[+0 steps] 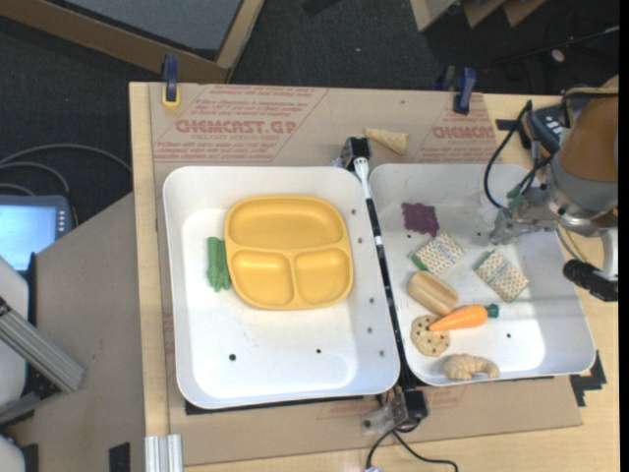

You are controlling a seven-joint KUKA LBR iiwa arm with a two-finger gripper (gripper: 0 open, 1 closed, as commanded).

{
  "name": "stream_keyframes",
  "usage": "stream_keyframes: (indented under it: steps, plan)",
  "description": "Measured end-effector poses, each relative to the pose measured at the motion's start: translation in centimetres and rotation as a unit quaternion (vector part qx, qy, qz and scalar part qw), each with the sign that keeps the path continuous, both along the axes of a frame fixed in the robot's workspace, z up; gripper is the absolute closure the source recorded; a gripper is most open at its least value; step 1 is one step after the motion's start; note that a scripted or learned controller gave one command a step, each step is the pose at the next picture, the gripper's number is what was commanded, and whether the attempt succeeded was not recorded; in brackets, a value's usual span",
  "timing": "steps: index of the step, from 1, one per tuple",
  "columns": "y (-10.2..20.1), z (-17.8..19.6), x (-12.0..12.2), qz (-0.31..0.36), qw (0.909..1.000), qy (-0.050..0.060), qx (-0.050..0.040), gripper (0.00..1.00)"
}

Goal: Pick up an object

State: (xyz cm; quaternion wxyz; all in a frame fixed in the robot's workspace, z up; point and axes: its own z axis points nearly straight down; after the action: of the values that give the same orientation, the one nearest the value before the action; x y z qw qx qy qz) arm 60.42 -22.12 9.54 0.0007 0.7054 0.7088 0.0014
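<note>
While the gripper (511, 226) is poised low over the upper right of the right bin (560, 357), the approach step of the pick is judged to be in hand, and nothing is seen held; whether the tool is apart or together cannot be told, since it is blurred against the white floor. No single object is named by the task, so the nearest candidate is taken to be the patterned packet (502, 274), which lies at about six o'clock from the gripper and just beside it. A short descent and a centred alignment over one item are called for next, so that neighbouring pieces are not nudged. In the right bin are also found a purple piece (421, 218) at its ten o'clock, a second patterned packet (438, 253), a bread roll (432, 291), a carrot (462, 317), a cookie (429, 335), and a pale pastry (469, 367) at six o'clock. In the left bin (197, 352) a yellow divided plate (288, 249) is set above centre, with a green vegetable (216, 263) touching its nine o'clock edge.
</note>
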Motion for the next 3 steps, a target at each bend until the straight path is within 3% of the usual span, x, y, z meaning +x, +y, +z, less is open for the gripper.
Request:
stream_keyframes:
  steps: [1, 2, 3]
  plan:
    - [1.0, 7.1, -8.8, -0.004, 1.0, 0.005, 0.0013, 1.0]
    - [1.0, 7.0, -8.4, -0.003, 1.0, 0.002, 0.0002, 0.0]
    - [3.1, -1.1, -7.6, -0.002, 1.0, -0.002, -0.0045, 0.0]
